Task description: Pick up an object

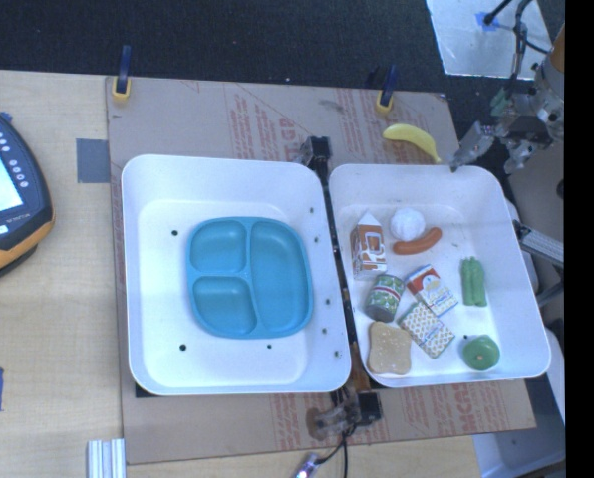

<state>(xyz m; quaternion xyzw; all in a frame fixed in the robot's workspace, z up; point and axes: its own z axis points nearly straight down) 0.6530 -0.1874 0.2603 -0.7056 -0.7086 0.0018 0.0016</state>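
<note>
So the stuff I could grab is all in the right bin (496,192). Far side has a small carton (368,249), a white ball (408,223) and a sausage (417,241) just beside the ball. In the middle there's a green can (385,297), a red and white box (432,290) and a patterned packet (427,329) touching it. Near edge has a slice of bread (389,349) and a green apple (480,352), and a green pickle-looking thing (472,281) lies by the right wall.

My pincer (498,143) hangs past the far right corner of that bin, off over the bench, with nothing between the fingers. It looks spread apart.

A banana (412,139) lies on the cardboard just outside the bin's far edge. The left bin (148,277) has 1 blue divided plate (249,276) with 3 sections. A tablet-style controller (6,202) sits far left.
</note>
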